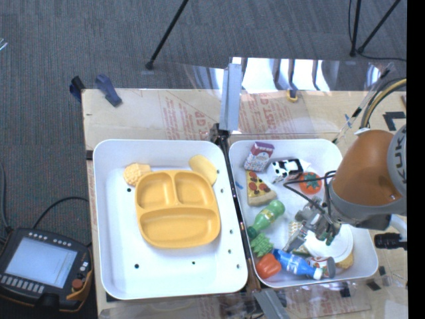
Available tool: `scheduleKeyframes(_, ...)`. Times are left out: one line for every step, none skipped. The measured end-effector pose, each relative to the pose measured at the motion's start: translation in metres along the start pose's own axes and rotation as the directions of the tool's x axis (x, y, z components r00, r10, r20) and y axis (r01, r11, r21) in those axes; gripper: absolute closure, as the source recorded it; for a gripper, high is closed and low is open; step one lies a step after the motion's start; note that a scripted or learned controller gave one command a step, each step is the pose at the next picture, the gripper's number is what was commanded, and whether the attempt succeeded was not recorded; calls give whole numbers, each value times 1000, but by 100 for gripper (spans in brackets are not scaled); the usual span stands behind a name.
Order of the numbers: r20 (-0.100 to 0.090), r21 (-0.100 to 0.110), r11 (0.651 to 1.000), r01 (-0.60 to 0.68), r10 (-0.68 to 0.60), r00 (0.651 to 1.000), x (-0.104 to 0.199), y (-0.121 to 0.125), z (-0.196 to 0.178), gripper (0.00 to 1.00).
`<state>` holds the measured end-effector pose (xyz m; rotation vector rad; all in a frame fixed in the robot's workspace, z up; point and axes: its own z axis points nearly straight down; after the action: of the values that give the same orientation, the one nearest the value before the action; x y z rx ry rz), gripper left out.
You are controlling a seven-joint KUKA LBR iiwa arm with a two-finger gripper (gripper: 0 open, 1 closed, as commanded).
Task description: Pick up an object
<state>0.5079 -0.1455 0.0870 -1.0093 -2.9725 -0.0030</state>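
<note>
Clutter fills the right bin [332, 148], so the gripper [302, 234] hangs low above the blue bottle [299, 264]; finger spread unclear.

hand [300, 236] fingers lost among toys, white plate [340, 247] half hidden under arm [364, 178]

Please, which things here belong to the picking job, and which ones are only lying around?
For the job:
end effector over the right bin
green bottle
pizza slice
blue bottle
toy cow

Just lying about:
yellow divided plate in the left bin
handheld control pendant on the floor
</note>
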Motion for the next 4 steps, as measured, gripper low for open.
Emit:
scheduleKeyframes(-2, -1, 1000, 5, -5, 1000, 0, 2, -9, 100)
scheduleKeyframes(-3, 3, 944, -330, 330, 944, 34, 2, 1, 100)
scheduleKeyframes(-2, 4, 833, -553, 553, 833, 58, 22, 1, 100)
scheduleKeyframes(6, -10, 812, -583, 583, 812, 59, 28, -195, 100)
